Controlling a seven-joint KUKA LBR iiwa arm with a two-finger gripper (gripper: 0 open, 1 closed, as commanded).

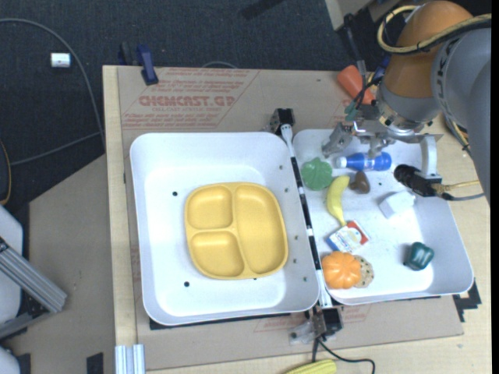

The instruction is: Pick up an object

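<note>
1. We see the gripper [360,133] over the right bin [444,248], at its 12 o'clock edge; can't tell whether it's clenched or released.
2. Just at its 6 o'clock: blue bottle [366,162], brown lump [359,182], green ball [317,174], banana [336,199].
3. Toward 6 o'clock of the bin: red-white packet [350,237], orange pumpkin [342,270], teal object [418,256].
4. Left bin [156,209] holds a yellow divided plate [234,230].
5. Cardboard [187,96] print reads roughly "CHEMCAST GP".

yellow tray [234,230], orange pumpkin [341,269], perhaps teal cup [418,255]
</note>
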